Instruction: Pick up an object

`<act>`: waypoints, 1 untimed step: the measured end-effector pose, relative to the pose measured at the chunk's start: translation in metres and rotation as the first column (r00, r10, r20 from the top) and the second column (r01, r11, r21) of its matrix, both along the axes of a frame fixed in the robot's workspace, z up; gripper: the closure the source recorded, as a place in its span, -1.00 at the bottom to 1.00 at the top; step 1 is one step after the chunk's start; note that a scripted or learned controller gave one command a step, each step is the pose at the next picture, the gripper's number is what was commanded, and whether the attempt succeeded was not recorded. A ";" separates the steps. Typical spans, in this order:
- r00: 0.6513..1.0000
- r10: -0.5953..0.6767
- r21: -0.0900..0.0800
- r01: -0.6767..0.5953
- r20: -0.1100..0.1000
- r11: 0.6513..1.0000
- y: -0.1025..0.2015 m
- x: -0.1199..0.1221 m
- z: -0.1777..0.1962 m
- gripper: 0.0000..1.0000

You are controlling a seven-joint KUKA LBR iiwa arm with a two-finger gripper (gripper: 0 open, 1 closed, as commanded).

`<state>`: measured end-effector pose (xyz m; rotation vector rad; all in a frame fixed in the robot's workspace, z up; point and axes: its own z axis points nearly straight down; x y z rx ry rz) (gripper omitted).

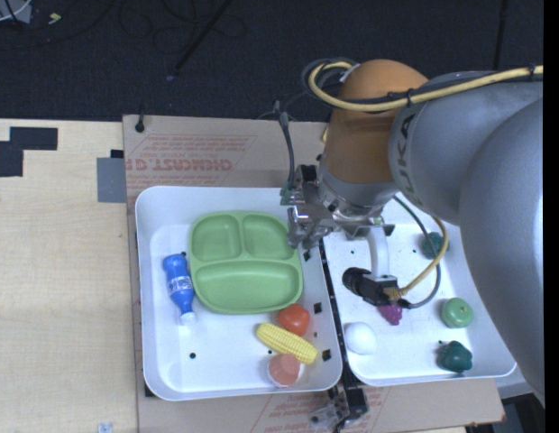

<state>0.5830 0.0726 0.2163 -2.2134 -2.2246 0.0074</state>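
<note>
My gripper [304, 224] hangs over the divider between the two bins, at the right edge of a green divided plate [243, 262]. Nothing can be seen held in it. The left bin [158, 350] holds the plate, a blue bottle [178, 285] to its left, and a red tomato [295, 318], a yellow corn cob [286, 342] and a pink round piece [284, 369] near the front right corner. In the right bin [415, 373] lie a white egg [359, 337], a small purple item [390, 314], a light green round item [457, 312] and a dark green item [455, 356].
The grey arm [478, 179] covers the back and right of the right bin. A small teal item [433, 244] peeks out beside the arm. Both bins rest on a cardboard sheet [198, 156] on the wooden bench [54, 278].
</note>
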 end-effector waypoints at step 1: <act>1.000 -0.003 0.001 0.003 0.003 1.000 0.004 0.001 0.016 1.00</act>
